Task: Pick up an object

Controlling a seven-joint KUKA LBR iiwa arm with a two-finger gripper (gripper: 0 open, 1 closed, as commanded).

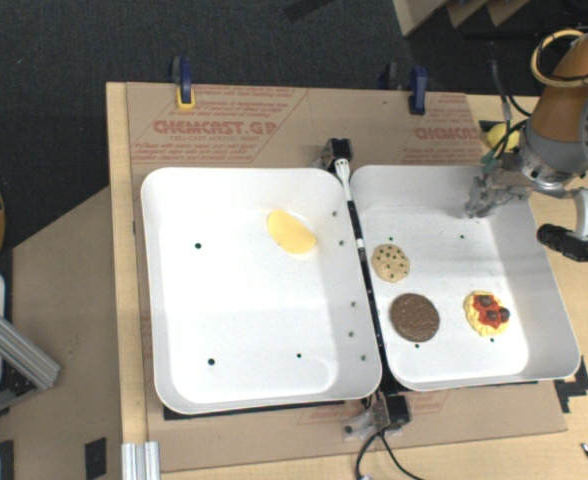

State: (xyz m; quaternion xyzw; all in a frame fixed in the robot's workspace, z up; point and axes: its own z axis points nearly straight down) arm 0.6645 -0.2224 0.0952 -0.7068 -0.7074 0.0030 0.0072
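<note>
Nearest me: brown cookie (415, 317), front of right bin (534, 268) | gripper (481, 202) (far corner, same bin), low over bare floor, can't tell its opening, nothing visibly held | chip cookie (390, 261) by divider | red-topped yellow piece (487, 312) right of brown cookie | left bin (174, 298): yellow lump (292, 233)

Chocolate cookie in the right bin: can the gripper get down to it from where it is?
Probably yes. The chocolate cookie lies flat with space around it, and nothing stands between it and the gripper.
</note>
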